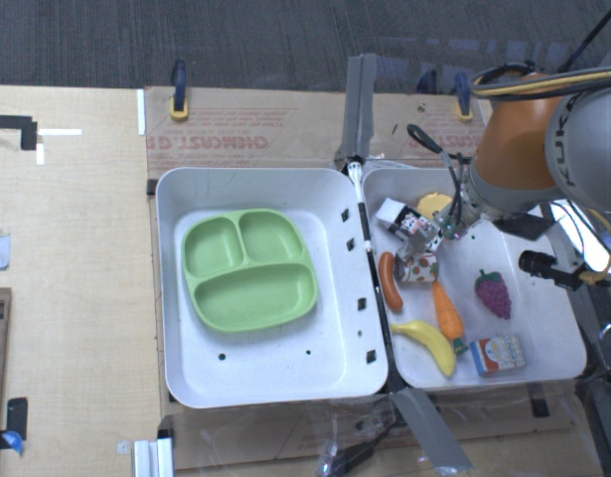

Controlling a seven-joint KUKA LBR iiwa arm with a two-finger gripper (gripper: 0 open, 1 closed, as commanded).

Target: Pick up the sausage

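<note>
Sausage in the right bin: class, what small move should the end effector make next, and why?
Probably shift slightly left and lower. The end effector sits just right of the sausage, which lies along the right bin's left wall, apparently not yet between the fingers.

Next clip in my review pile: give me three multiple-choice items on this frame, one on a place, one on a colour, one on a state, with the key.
1. Where does the sausage lie?
A. On the green plate
B. In the right bin, by its left wall
C. On the bench outside both bins

2. What colour is the divided plate in the left bin?
A. Green
B. Red
C. Blue

3. How does the tool stand relative to the sausage?
A. Lifting it clear of the bin
B. Pressing it onto the plate
C. Low in the right bin beside it, the sausage lying on the floor

Key: 1 B, it lies along the wall above the banana. 2 A, the plate is light green. 3 C, the sausage rests flat just left of the tool.
</note>
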